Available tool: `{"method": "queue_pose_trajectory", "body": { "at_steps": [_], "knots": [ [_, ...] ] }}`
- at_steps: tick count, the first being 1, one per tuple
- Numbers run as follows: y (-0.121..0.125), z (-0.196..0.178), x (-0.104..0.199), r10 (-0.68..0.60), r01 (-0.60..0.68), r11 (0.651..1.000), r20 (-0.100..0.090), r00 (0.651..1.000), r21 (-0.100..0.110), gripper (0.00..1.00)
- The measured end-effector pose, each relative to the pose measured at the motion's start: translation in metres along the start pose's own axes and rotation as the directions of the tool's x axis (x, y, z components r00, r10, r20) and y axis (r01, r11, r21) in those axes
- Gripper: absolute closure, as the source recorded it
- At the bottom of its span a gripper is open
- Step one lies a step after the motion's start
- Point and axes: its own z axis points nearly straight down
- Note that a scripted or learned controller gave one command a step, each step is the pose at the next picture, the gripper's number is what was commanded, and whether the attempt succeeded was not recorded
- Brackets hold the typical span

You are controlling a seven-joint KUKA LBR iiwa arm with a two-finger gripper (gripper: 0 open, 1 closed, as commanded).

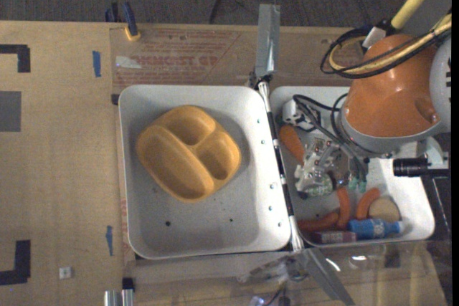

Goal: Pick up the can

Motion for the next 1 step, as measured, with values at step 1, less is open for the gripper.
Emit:
{"method": "queue_pose_trajectory", "body": {
  "at_steps": [1],
  "knots": [
    [-0.0002,0.0001,0.0000,0.000,0.000,1.000,0.000,1.000,0.000,0.00]
  ]
}}
